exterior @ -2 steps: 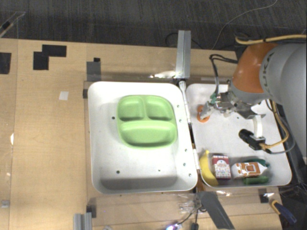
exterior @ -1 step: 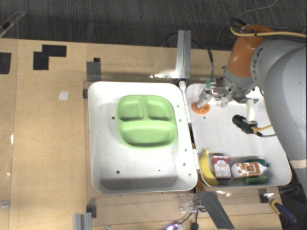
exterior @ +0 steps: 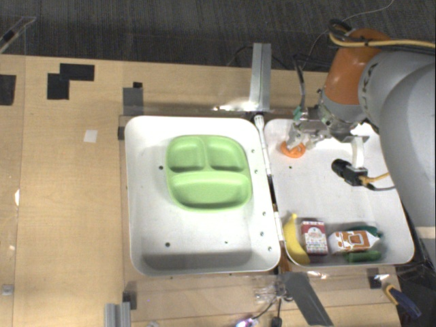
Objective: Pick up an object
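In the right bin [exterior: 327,203], a small orange object [exterior: 294,150] lies at the far left corner. My gripper [exterior: 298,140] hangs directly over it, low and touching or nearly touching its top; the gripper's body hides part of the object. Along the bin's near edge lie a yellow banana [exterior: 293,240], a red carton [exterior: 313,237], an orange and white carton [exterior: 351,239] and a green item [exterior: 361,255].
The left bin [exterior: 146,237] holds a green divided plate [exterior: 206,171]. A metal divider post [exterior: 261,80] stands behind the gap between the bins. A black part with a yellow cable [exterior: 347,172] hangs over the right bin beside the arm.
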Robot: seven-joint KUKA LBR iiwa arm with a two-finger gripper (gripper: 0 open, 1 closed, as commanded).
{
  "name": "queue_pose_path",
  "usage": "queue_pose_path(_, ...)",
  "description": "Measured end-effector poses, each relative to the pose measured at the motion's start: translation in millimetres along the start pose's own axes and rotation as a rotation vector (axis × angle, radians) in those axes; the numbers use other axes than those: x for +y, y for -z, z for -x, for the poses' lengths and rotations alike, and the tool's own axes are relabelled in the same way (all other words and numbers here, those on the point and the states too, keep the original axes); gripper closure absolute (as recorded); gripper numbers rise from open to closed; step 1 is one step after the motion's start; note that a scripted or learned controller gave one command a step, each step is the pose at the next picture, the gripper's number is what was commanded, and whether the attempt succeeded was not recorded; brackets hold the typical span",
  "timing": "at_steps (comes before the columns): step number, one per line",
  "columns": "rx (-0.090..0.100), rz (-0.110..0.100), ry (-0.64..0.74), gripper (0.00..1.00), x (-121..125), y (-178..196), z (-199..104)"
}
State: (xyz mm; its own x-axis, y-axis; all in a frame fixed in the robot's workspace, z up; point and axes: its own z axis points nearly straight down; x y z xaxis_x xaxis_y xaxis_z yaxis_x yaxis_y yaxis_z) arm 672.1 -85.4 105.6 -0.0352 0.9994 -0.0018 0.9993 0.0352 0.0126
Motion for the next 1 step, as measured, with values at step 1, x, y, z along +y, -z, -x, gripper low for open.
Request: queue_pose_path(1, -0.001, 0.004, 0.122, 1.00, -20.6, -13.2, 31.8)
